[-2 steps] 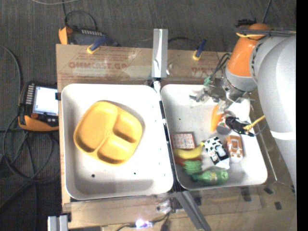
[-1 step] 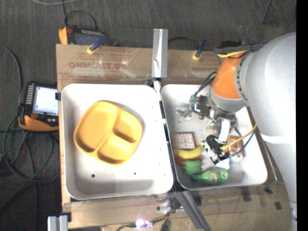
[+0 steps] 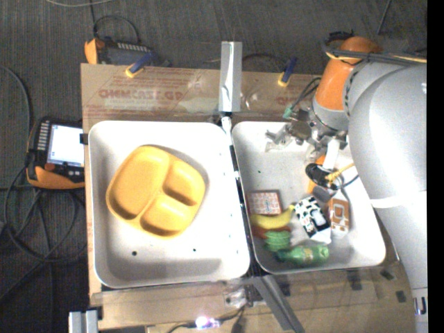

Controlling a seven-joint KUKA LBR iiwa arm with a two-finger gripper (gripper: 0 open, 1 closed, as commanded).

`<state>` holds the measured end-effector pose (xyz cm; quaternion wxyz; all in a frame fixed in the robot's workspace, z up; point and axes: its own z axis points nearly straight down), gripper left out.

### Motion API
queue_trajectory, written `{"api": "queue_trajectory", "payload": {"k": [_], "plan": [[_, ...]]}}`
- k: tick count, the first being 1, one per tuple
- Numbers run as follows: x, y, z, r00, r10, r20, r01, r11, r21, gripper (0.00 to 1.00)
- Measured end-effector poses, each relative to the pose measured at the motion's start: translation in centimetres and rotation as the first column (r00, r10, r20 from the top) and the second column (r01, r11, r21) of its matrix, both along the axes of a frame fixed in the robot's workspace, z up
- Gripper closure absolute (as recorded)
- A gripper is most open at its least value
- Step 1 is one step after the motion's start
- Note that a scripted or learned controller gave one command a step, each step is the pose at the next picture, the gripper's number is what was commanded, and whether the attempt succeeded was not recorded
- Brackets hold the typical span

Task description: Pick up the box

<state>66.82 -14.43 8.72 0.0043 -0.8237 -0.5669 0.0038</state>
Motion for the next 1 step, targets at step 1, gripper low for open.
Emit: {"api": "queue_trajectory", "payload": {"k": [1], "plan": [[-0.15,-0.23,-0.21,0.984,-0.177,-0.023,0.178,0.984,0.011,0.00]]}}
